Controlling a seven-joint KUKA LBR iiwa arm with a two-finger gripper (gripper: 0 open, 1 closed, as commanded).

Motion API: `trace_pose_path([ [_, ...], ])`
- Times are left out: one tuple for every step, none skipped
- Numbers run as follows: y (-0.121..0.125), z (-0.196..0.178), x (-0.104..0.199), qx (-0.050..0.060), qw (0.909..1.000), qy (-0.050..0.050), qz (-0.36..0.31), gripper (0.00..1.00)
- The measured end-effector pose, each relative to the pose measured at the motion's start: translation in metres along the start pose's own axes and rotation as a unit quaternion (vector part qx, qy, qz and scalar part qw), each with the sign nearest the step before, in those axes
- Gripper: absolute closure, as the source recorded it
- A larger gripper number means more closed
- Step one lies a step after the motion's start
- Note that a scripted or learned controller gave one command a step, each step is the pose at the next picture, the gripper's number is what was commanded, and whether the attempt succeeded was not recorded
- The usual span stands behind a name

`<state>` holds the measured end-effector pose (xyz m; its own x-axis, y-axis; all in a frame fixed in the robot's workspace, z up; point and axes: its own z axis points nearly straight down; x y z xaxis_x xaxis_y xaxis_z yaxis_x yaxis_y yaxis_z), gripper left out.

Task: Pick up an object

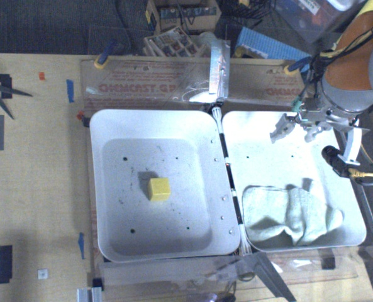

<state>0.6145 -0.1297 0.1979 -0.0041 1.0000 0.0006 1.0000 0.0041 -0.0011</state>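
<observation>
Gripper (297, 129) hangs over the upper part of the right bin (255, 131), fingers spread apart, nothing between them. Yellow block (160, 189) sits near the middle of the left bin (111, 131), well apart from the gripper. Crumpled white cloth (290, 216) lies in the right bin's lower half.

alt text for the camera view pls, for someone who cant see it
Seen from above, a grey robot arm's gripper, fingers spread open and holding nothing, hangs over the right bin, where a crumpled white cloth lies at the near end. The left bin holds a small yellow block.
</observation>
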Motion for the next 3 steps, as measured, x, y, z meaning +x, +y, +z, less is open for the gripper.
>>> trace_pose_path([
  [-0.010, 0.110, -0.012, -0.004, 0.9856, -0.001, -0.169, 0.00],
  [-0.009, 0.098, -0.015, -0.008, 0.9861, -0.002, -0.166, 1.00],
  [-0.022, 0.109, 0.007, -0.004, 0.9995, -0.002, -0.032, 1.00],
])
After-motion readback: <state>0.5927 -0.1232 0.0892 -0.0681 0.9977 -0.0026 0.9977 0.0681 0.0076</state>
